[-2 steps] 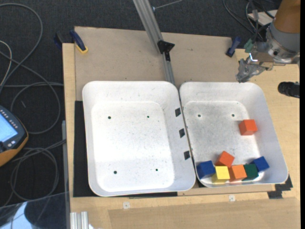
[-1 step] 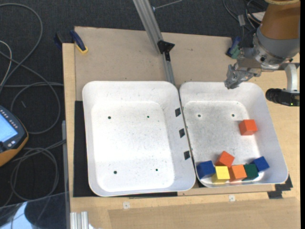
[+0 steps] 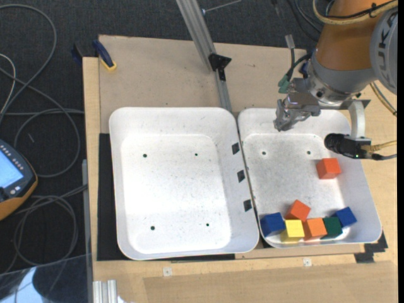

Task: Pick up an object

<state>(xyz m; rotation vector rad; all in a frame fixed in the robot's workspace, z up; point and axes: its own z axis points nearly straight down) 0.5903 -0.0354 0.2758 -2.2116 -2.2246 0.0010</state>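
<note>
Two white bins sit side by side; the left bin [image 3: 126, 169] is at center-left of the frame, the right bin [image 3: 278, 169] at center-right. The gripper [image 3: 285, 122] hangs over the right bin's upper edge, nothing between its fingers; how far they are spread, cannot tell. An orange block [image 3: 328, 168] lies alone at the bin's right side. Lower right corner holds a cluster: blue block [image 3: 272, 223], yellow block [image 3: 294, 228], orange cube [image 3: 300, 209], another orange piece [image 3: 314, 228], green block [image 3: 332, 225], second blue block [image 3: 345, 216].
</note>
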